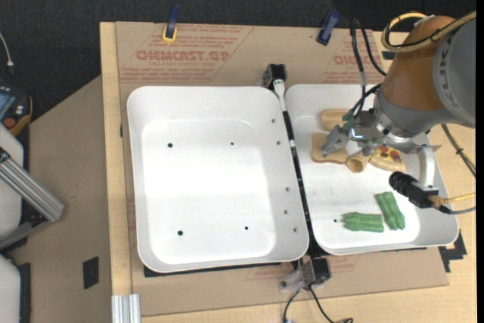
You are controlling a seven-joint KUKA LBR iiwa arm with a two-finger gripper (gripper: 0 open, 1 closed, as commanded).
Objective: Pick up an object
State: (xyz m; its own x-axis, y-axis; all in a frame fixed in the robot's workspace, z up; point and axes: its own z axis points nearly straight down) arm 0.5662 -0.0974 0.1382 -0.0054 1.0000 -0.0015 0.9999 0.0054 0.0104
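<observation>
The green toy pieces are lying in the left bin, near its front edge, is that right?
Not the left. The camera view shows the green toy pieces lying in the right bin, near its front edge.

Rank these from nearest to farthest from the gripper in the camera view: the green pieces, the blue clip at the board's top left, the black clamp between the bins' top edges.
1. Green pieces: right bin, just below the gripper.
2. Black clamp: between the bins' top edges, up and left.
3. Blue clip: far top left of the board.
</observation>
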